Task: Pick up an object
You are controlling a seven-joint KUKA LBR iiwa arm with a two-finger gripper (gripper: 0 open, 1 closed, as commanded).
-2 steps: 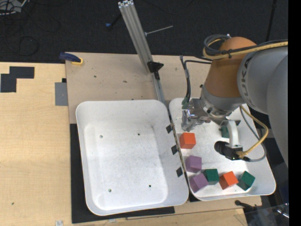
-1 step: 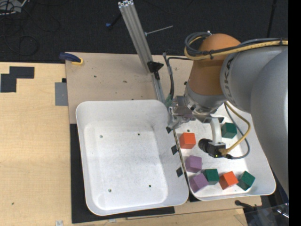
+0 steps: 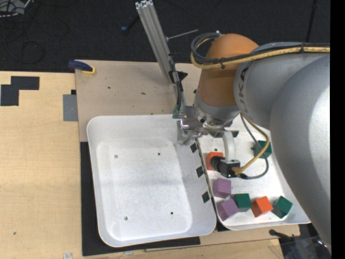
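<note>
Left of the jaws lies a shallow white plastic bin. The jaws hang below the orange wrist band, over the far left part of a second white bin; I cannot tell whether they are released or clenched. Seven small cubes lie in that bin. Just beside the jaws sits a partly hidden orange cube. Nearer the camera lie two purple cubes, a green cube, a second orange cube and a second green cube. To the jaws' right is a third green cube, partly hidden.

The grey arm extended in from the right, its orange-banded wrist pointing steeply downward, the gripper hanging directly beneath it.
</note>
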